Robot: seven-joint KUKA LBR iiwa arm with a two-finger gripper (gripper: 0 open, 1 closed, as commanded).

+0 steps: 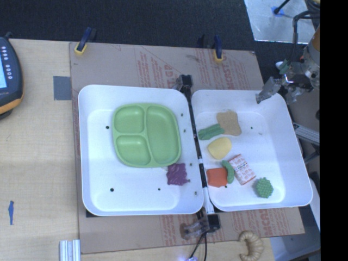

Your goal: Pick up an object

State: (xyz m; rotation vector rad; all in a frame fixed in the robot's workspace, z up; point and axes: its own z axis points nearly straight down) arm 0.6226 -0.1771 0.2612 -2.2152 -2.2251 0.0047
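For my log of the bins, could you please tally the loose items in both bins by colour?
Green: 4, the divided plate, a pod, a small piece, a bumpy ball
Purple: 1
Tan: 1
Yellow: 1
Red-orange: 1
Red and white packet: 1
Total: 9

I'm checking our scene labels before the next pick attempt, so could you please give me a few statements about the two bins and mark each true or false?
1. The green divided plate lies in the left bin. True.
2. The purple item sits in the right bin. False: it lies in the left bin, just below the plate.
3. The gripper hovers at the right bin's upper rim. True.
4. The green round bumpy item lies on the plate. False: it lies in the right bin's lower corner.
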